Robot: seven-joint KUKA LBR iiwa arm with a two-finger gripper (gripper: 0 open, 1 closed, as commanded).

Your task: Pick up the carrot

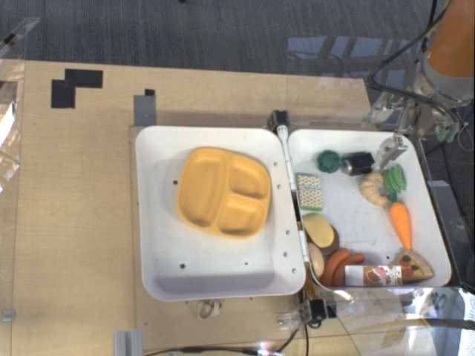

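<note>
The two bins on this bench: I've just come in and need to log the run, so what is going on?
A grey arm with an orange band reaches in from the right, its gripper at the far edge of the right bin. The carrot lies loose near that bin's right wall, nearer the camera than the gripper and apart from it, so it is not picked up yet. A croissant, sausages and other toy food lie around it. The left bin holds a yellow divided tray.
</note>
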